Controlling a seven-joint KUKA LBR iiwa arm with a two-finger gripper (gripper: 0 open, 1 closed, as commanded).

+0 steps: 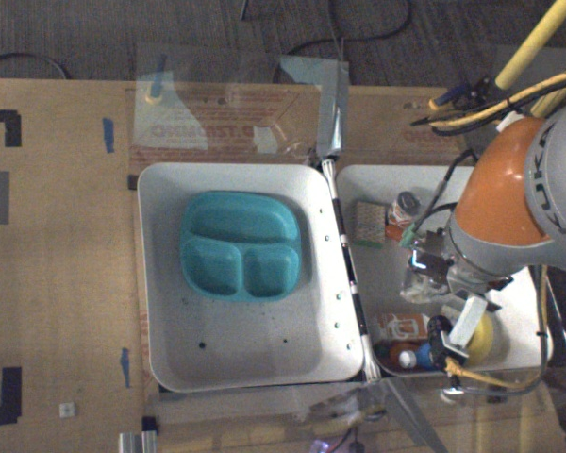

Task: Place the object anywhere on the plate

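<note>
A teal plate (240, 244) with three compartments lies in the upper middle of the left bin (170, 347), and nothing rests on it. My gripper (421, 279) hangs low over the middle of the right bin (358, 185), under the orange band of the arm. Loose objects lie around it: a brownish-green box (369, 223), a small can (404, 211) beside the box, an orange and white packet (405, 326), a red and blue item (412, 357) at the front edge, and a yellow object (484, 340). The arm hides the rest of that bin.
A raised divider (344, 253) separates the two bins. A clear plastic sheet (226, 111) lies on the bench behind the left bin. Yellow cables (509, 102) run at the upper right.
</note>
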